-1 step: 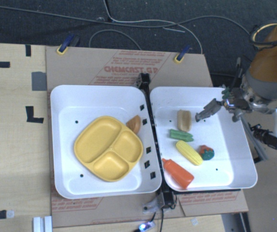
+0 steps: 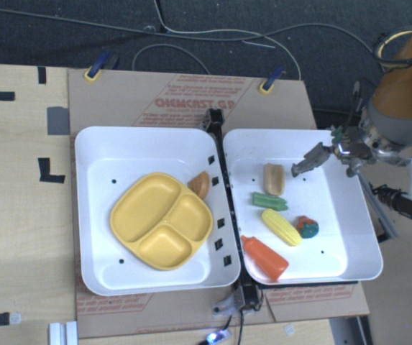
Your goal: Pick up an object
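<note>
Yellow tray: you'll find this divided plate lying flat in the left bin, turned at an angle.
Brown piece: it sits just beside the tray's upper right corner, near the divider between the bins.
Right bin: your candidates lie here: a tan bread-like piece, a green pod just below it, a yellow corn cob, a small red-and-teal item touching the cob's right end, and an orange-red piece by the front left corner.
Gripper: you see it over the right bin's upper part, right of the tan piece, nothing between its fingers; whether they're apart or together, you cannot tell.
</note>
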Available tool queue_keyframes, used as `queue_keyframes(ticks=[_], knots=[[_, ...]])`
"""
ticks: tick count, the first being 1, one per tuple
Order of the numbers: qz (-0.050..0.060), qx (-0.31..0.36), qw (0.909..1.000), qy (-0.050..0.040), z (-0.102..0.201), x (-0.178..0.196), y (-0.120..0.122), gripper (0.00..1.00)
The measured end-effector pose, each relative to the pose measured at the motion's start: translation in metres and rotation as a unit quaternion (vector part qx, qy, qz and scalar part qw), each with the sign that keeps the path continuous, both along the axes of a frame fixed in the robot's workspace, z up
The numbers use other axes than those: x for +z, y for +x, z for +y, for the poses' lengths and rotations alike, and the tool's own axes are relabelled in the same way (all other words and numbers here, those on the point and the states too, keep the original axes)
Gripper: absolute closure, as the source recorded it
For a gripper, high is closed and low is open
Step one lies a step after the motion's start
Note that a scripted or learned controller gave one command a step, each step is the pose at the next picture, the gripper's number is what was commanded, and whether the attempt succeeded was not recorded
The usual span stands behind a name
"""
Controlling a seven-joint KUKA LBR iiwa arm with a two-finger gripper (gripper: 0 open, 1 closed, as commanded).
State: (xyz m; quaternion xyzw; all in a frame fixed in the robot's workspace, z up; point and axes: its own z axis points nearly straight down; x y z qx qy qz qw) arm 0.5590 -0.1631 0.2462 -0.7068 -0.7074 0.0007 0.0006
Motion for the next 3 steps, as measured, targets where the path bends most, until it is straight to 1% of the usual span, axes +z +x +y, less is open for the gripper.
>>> queue_keyframes(ticks=[1,2,3], knots=[[0.002,0.000,1.0000,-0.0001,-0.004,-0.052,0.008,0.00],[0.002,0.000,1.0000,-0.0001,-0.007,-0.099,0.011,0.00],[0.002,0.000,1.0000,-0.0001,-0.016,-0.153,0.013,0.00]])
